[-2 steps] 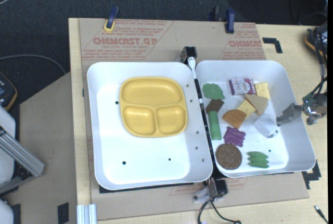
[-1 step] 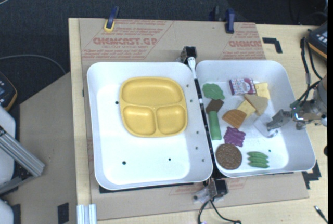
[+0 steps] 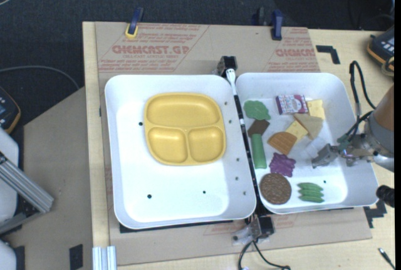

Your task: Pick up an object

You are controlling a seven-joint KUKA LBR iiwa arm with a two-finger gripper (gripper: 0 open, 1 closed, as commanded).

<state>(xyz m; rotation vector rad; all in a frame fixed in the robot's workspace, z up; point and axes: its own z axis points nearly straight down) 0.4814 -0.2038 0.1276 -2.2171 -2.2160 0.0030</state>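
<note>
From my remote station I note, nearest the camera in the right bin (image 3: 351,195), a brown round patty (image 3: 275,188) and a green pea pod (image 3: 310,192), with a purple piece (image 3: 282,164) just beyond them. The tool (image 3: 322,156) sits low at that bin's right side over bare white floor, and I cannot tell how its fingers stand. Farther back lie an orange wedge (image 3: 282,141), a green leaf (image 3: 255,109) and a pink packet (image 3: 291,103); the left bin (image 3: 125,187) holds a yellow divided tray (image 3: 185,128)

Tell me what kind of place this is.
Probably a robotics lab test bench, not a kitchen: two white bins sit on a board held by clamps, toy food such as a green pea pod fills one, and cables trail around.
</note>
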